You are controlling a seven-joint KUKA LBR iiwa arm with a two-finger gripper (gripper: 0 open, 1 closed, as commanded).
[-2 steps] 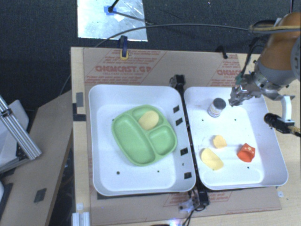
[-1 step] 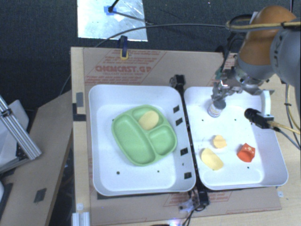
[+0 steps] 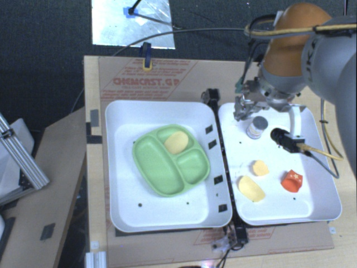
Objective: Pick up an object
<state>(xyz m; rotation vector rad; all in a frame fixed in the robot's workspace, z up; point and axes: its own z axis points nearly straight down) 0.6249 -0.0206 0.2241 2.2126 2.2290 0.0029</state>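
Observation:
The right bin (image 3: 318, 205) holds a small grey-lidded jar (image 3: 256, 128) near its far left corner. Nearer the front lie a small yellow chunk (image 3: 259, 168), a longer yellow piece (image 3: 251, 188) and a red object (image 3: 292, 181). My gripper (image 3: 241, 111) hangs over the far left corner of this bin, just left of and above the jar; nothing visibly hangs from it. In the left bin (image 3: 120, 205) a green divided plate (image 3: 162, 172) carries a yellow object (image 3: 177, 142) in its far compartment.
A black part with a tan cable (image 3: 285, 140) juts out from the arm over the right bin, right of the jar. Black clips (image 3: 212, 96) line the seam between the bins. Cardboard lies under both bins.

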